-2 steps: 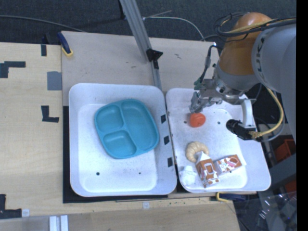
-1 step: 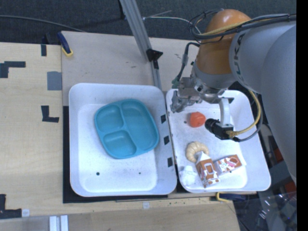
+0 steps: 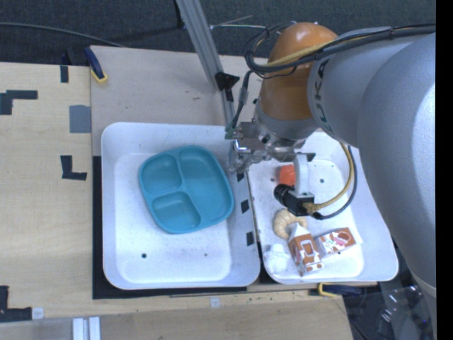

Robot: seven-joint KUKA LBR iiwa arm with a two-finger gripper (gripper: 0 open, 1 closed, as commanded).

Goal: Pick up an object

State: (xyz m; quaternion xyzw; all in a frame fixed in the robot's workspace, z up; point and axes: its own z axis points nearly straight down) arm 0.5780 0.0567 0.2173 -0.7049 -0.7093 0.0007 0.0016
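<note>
Grey metal at the wrist marks the gripper [image 3: 244, 154], which hangs over the divide between the two bins, just at the upper right corner of the blue tray [image 3: 185, 188]. It is seen from above and largely covered by the wrist, so I cannot tell how it is set, and nothing shows in its grasp. Above it sits the orange band [image 3: 294, 69] of the arm [image 3: 382, 112], whose broad grey body covers much of the right bin [image 3: 379, 257]. A black and yellow cable [image 3: 333, 198] loops down from the wrist across that bin.

The blue tray, with three compartments, lies flat in the left bin [image 3: 120, 211], tilted a little against the bin's edges, its right side close to the bin's wall.

In the right bin, a small orange-red object [image 3: 286, 173] lies just below the wrist. Lower down is a pale tan rounded object [image 3: 285, 222], and touching it at its lower right is a red and white carton [image 3: 306, 252], with a second red and white packet [image 3: 338, 241] just beside that. A crumpled white piece [image 3: 278, 259] lies at the carton's left.

The bins rest on a wooden bench [image 3: 42, 218] marked with dark tape patches.
</note>
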